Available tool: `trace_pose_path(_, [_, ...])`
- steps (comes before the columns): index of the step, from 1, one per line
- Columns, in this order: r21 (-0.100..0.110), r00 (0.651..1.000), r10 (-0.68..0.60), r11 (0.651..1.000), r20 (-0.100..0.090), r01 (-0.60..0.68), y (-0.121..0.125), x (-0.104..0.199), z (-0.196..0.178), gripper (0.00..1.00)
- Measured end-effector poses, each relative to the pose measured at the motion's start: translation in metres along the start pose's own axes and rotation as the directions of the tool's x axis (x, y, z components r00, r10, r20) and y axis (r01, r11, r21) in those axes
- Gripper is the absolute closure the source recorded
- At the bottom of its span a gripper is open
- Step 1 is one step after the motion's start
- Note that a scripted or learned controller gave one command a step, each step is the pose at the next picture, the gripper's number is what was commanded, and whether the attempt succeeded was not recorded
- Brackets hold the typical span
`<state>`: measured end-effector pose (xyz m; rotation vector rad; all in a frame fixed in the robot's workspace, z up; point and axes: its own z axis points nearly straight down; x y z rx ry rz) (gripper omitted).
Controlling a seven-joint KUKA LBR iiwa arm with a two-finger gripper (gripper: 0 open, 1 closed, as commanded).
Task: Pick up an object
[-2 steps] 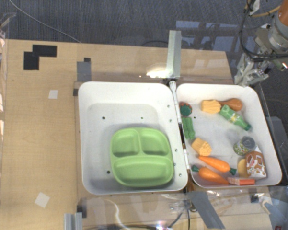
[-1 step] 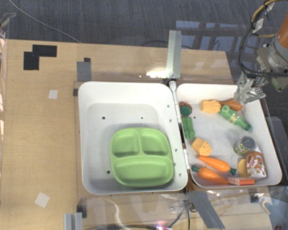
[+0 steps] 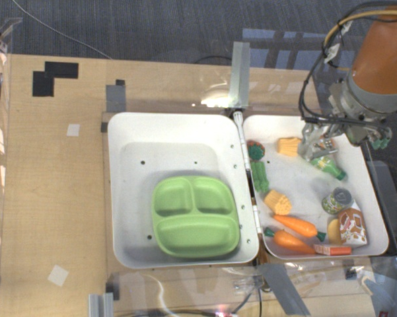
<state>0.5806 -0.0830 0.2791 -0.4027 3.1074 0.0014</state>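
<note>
I have the gripper (image 3: pixel 315 145) low in the right bin (image 3: pixel 376 207), over the green bottle (image 3: pixel 327 167) beside the yellow block (image 3: pixel 288 147); I cannot tell its state. I judge this the reach-and-grasp step; next, confirm a hold, then lift straight up.

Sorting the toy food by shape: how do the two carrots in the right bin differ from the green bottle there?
The carrots are orange and tapered; the green bottle is green with a paler label. The carrots lie side by side near the bin's front edge; the bottle lies farther back, just beneath the gripper. All lie flat in the right bin.
</note>
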Motion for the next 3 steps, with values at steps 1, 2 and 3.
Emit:
trace_pose_path(1, [0.005,1.0,-0.001,1.0,0.012,0.001,-0.001,-0.003,-0.014,1.0])
trace_pose_path(2, [0.004,0.905,-0.425,0.905,0.001,0.425,-0.087,-0.048,-0.016,1.0])
trace_pose_path(3, [0.012,0.904,-0.427,0.904,0.012,0.427,-0.085,-0.052,-0.031,1.0])
